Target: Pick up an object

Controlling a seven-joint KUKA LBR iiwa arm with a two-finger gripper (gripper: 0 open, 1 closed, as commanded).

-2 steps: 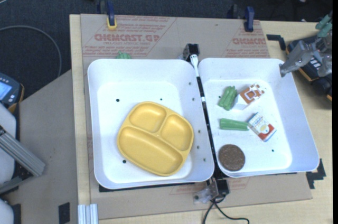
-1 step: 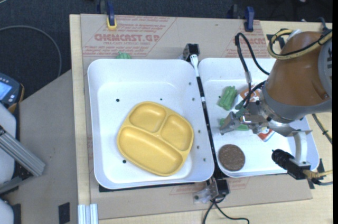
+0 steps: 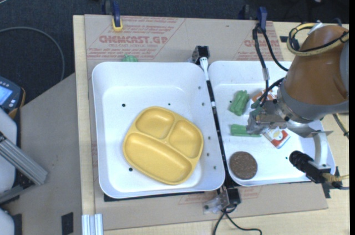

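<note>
The right bin [image 3: 222, 76] holds several small things. A green block [image 3: 239, 102] lies near its left side, with a flatter green piece [image 3: 238, 129] just below it. A brown round disc [image 3: 243, 165] sits at the front. A red and white item [image 3: 279, 137] lies toward the middle, partly under the arm. A small orange thing [image 3: 259, 97] peeks out beside the wrist. My gripper [image 3: 259, 119] hangs low over the bin's middle, right next to the flat green piece's right end. The wrist hides what lies under it.
The left bin [image 3: 111, 84] carries a yellow divided plate [image 3: 163, 143] at its centre. A black divider rail [image 3: 211, 101] runs between the two bins. The arm's bulky orange-brown body [image 3: 319, 73] covers the right bin's far right part.
</note>
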